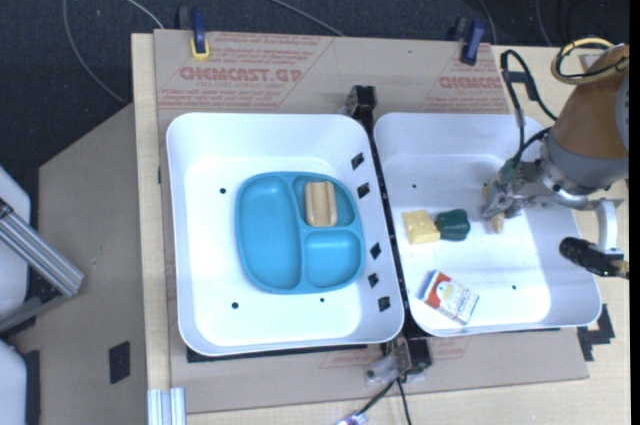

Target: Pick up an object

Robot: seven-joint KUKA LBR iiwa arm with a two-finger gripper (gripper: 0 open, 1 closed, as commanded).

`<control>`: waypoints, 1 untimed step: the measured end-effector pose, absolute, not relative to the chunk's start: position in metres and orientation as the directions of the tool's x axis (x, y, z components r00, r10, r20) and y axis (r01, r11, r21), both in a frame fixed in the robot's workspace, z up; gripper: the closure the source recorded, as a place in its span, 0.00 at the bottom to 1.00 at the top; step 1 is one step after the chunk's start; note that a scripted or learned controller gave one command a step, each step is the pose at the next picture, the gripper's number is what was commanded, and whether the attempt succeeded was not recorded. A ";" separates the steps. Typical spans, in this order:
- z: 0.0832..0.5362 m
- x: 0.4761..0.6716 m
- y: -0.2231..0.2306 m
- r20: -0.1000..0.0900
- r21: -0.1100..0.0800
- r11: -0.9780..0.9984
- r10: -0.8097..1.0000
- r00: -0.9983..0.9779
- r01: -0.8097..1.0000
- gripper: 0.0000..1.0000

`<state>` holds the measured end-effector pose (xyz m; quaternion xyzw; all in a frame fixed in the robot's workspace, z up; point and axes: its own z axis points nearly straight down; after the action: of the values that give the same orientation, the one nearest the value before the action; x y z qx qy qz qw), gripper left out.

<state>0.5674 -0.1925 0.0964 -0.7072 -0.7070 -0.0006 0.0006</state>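
Gripper (497, 203) low in right bin (560, 308) — I can't tell its state. Green block (453, 224) lies just left of it, touching yellow block (421, 228). I judge it light, rigid — grasp across free sides. Open floor around; card packet (447, 297) sits below, apart.

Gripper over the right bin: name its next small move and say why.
Probably a short shift toward the bin's middle, then down. The gripper hovers in the right bin with nothing seen between its fingers; the nearest things, a dark green object touching a yellow block, lie just beside it.
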 end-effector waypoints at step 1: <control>0.157 0.577 -0.196 -0.002 0.007 0.001 1.000 -0.001 1.000 1.00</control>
<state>0.5766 -0.1962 0.1570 -0.7066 -0.7076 -0.0016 -0.0031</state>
